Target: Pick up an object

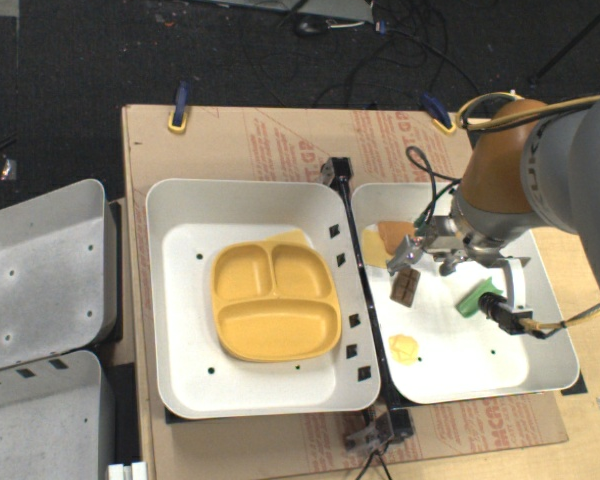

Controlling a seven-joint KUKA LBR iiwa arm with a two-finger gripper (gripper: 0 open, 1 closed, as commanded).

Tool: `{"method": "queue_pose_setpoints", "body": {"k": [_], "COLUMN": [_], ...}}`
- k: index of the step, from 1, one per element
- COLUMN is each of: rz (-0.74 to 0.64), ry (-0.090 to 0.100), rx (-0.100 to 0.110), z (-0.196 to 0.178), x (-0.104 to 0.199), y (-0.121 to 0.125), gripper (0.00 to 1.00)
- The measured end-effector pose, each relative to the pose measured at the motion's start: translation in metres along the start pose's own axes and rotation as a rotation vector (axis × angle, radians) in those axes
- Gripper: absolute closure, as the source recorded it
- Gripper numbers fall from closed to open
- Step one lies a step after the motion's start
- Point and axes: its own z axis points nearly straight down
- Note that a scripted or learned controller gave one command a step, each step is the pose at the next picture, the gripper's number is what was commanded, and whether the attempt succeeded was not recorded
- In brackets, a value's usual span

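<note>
My gripper hangs over the left part of the right bin, at the end of the grey arm with its orange band. A small dark brown block sits tilted right under the gripper's tip and meets it in the view; I cannot tell whether it is held or lying on the bin floor. A tan-orange object lies just behind the gripper. To the right, a green object lies beside the wrist. A small yellow object rests near the bin's front.
The left bin holds a yellow divided plate. A black divider runs between the two bins. A pale yellow piece lies by the right bin's left wall. Cables trail from the wrist.
</note>
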Motion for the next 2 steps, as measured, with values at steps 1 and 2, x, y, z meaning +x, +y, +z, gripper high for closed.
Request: {"method": "queue_pose_setpoints", "body": {"k": [1,2], "rz": [0.001,-0.003], "ry": [-0.001,-0.002], "rx": [-0.007,-0.012], "z": [-0.015,-0.079], "x": [0.000,-0.001], "y": [0.002,0.003], "gripper": [1.00,1.00]}}
